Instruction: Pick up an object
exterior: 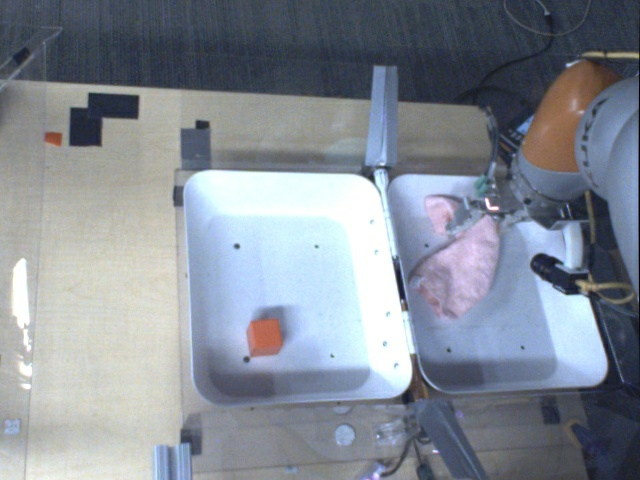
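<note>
While an orange block [265, 337] lies in the left bin [210, 268], the gripper [478, 214] in the right bin [560, 358] is clamped on a pink cloth [460, 268].

This looks like a robot lab. A big grey robot arm [600, 138] with an orange band reaches over a light wood counter [100, 298]. Two white bins [200, 268] sit side by side, held by metal rails [381, 118]. Black tape marks [100, 116] are stuck on the counter. A thin cable [545, 13] lies on the dark carpet floor [250, 18].
</note>
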Tool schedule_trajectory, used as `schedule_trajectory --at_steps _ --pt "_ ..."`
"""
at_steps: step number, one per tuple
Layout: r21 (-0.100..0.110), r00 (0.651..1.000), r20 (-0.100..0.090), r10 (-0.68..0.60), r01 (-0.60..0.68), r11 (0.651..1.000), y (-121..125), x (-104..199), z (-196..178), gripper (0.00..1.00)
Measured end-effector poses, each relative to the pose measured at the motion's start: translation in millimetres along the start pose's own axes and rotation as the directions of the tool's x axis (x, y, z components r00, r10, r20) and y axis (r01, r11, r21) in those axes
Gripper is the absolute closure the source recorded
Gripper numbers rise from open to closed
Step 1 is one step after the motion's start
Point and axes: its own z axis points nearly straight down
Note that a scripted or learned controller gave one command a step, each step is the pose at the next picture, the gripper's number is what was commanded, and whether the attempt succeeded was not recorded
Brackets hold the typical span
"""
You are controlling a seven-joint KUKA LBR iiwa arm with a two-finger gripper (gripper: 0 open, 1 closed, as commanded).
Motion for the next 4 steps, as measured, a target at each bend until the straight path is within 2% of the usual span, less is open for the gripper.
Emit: schedule_trajectory --at_steps 1,2,3,4 --pt "-0.004 0.996 0.001 -0.085 0.085 0.996 -32.7 -40.8 24.1 0.00" --pt "-0.006 0.973 0.003 -0.233 0.233 0.973 -36.1 -37.0 23.6 0.00" --pt "-0.008 0.918 0.005 -0.397 0.397 0.918 -60.0 -40.8 22.6 0.00" --pt "0.000 0.797 0.002 -0.604 0.604 0.797 17.2 -22.1 24.8 0.00"
